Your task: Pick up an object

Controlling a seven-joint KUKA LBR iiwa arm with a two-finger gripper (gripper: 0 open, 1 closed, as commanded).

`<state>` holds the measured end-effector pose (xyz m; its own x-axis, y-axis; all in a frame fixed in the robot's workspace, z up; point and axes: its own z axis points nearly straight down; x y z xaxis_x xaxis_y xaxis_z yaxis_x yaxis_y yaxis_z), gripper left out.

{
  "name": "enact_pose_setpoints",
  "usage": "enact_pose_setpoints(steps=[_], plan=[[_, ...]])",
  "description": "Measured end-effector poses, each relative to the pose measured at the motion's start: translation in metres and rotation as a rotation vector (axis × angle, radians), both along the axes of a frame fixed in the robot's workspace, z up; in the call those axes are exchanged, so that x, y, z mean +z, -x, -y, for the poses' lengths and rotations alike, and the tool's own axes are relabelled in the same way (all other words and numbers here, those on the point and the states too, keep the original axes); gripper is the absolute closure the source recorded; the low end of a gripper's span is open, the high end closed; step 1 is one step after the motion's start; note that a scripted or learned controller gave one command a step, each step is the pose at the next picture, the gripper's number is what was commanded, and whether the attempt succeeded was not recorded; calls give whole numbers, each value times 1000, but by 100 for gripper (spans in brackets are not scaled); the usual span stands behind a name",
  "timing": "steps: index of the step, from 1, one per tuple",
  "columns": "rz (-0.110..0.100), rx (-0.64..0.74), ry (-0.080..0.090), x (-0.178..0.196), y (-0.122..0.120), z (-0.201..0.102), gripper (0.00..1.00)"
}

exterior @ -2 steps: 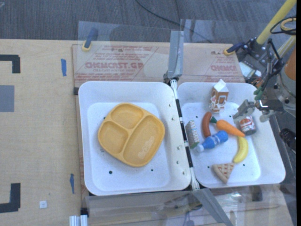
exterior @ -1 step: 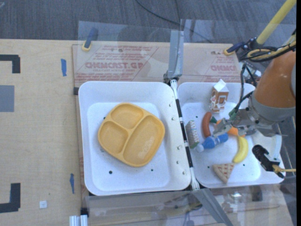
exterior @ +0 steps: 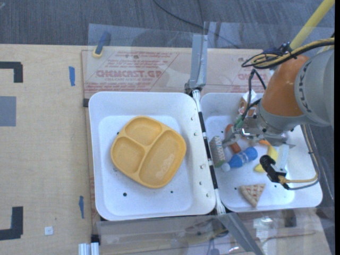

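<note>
My gripper (exterior: 248,135) reaches down into the right bin (exterior: 303,195) from the right, under the orange band of the arm. Just below it lies a blue bottle (exterior: 242,157) with a white cap pointing left. A small orange-red piece (exterior: 233,144) lies touching or very near the gripper's left side. Against the bin's left wall is a grey ridged block (exterior: 217,149). A yellow item (exterior: 271,154) is partly hidden behind the wrist hardware. A pizza-slice toy (exterior: 252,193) lies near the front edge.
The left bin (exterior: 106,195) holds a yellow divided plate (exterior: 148,151) in its middle. A small white and orange item (exterior: 246,103) sits at the back of the right bin beside the arm. A ridge separates the two bins.
</note>
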<state>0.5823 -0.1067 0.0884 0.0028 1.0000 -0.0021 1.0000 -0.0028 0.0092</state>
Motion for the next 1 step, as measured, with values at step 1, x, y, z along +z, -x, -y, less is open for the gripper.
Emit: enact_pose_setpoints(steps=[1], plan=[[7,-8,-1,10,-2,2,100]])
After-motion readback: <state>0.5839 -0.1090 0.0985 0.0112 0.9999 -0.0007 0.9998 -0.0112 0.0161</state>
